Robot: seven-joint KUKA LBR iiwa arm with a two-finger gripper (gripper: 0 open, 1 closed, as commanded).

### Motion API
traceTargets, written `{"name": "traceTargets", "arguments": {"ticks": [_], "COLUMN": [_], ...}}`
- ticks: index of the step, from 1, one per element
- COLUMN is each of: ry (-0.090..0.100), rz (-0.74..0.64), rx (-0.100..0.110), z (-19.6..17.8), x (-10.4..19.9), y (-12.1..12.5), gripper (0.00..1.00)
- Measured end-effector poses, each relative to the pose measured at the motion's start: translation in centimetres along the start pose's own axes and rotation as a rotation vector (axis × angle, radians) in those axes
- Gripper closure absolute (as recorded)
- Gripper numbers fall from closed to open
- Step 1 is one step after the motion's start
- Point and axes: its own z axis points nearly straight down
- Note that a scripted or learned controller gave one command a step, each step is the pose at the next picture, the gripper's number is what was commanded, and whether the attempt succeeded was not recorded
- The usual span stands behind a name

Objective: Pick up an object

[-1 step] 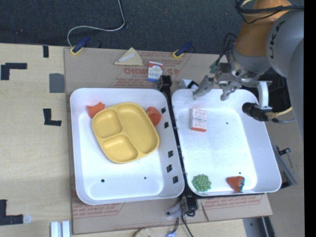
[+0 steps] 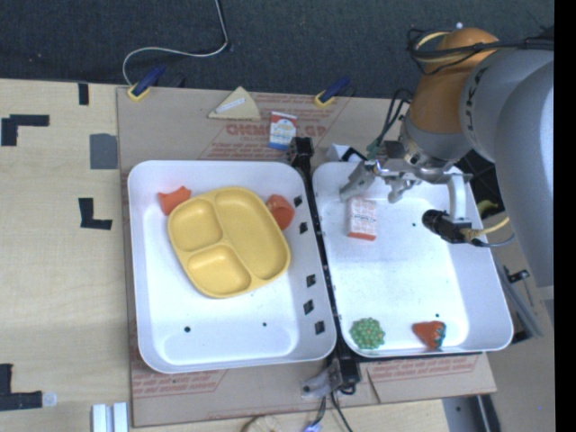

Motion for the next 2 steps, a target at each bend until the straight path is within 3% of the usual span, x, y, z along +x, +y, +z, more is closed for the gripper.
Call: {"name": "traceTargets", "arguments": {"ticks": [1,2], "ry": [-0.001,-0.001], "rz": [0.000,0.000], "rx": [-0.006,-0.005], "z": [6.9,6.9], "x": [-2.8,-0.7], "y": [1.4,-1.5], "gripper": [0.00,0.00]}}
